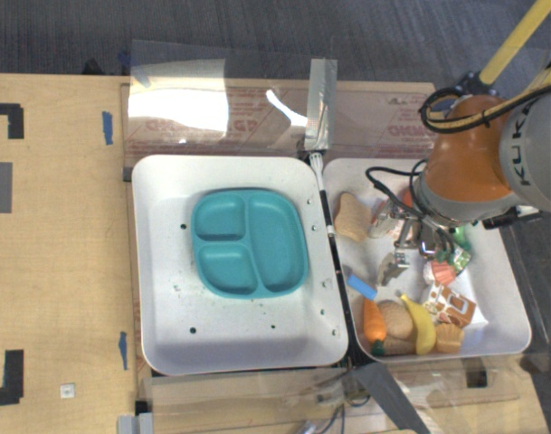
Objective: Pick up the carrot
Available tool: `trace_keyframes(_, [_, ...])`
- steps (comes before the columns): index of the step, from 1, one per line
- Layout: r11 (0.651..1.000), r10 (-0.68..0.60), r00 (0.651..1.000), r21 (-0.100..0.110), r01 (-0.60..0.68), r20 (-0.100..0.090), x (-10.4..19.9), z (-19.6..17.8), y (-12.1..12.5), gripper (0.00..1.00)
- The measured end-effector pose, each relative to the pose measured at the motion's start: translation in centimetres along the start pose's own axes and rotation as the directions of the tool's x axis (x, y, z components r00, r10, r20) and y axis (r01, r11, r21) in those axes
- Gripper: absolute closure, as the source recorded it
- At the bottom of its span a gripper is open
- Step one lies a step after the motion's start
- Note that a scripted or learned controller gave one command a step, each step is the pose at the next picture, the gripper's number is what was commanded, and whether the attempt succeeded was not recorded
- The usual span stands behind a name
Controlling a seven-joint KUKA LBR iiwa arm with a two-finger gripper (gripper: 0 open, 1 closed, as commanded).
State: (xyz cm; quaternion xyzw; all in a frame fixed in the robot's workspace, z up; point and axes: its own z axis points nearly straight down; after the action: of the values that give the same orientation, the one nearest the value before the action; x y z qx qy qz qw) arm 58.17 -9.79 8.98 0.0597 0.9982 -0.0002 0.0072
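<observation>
A pale wooden worktop (53,242) fills the nine o'clock side, marked with black squares and blue tape. Dark grey carpeted floor (257,12) runs across twelve o'clock. Light glares on clear plastic sheeting (180,107).

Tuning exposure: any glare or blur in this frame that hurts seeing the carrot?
Camera view: strong glare on the clear panel behind the left bin; carrot evenly lit, fairly sharp; gripper a little blurred, soft shadow beneath.

The arm (519,152) is grey, with part of the black lettering "KU" on its casing, and a broad glossy orange band (465,156) sits above the wrist. Black cables (438,107) loop over that band. Below it the gripper (409,242) is bare silvery metal with small brackets.
</observation>
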Motion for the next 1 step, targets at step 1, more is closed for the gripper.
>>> trace_keyframes(1, [0.985,0.175,0.985,0.0,-0.175,0.0,6.68,-0.14,-1.34,0.0])
